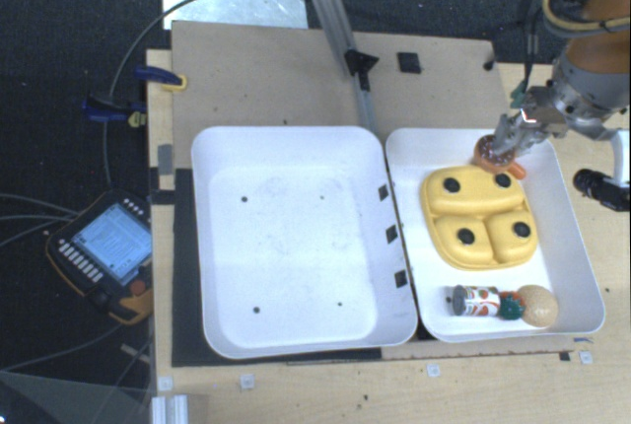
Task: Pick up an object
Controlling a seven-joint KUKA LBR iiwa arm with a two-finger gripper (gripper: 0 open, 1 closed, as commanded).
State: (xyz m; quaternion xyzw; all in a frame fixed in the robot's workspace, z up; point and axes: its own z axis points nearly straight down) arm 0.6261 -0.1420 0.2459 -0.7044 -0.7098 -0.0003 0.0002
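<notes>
In the camera view, two white bins sit side by side on the bench. The left bin [286,235] fills the middle of the frame. The right bin [582,284] holds a large yellow moulded piece [478,215] with dark spots at its centre. A small red-and-white canister [475,301], a green bit [510,309] and a beige egg-shaped object [537,306] lie together near its lower edge. The gripper [500,148] reaches in from the upper right, its tip low at the yellow piece's upper edge, over a small orange-brown object [490,156]. Whether the jaws are apart or together cannot be told. A handheld pendant [104,254] lies at the left of the frame.
</notes>
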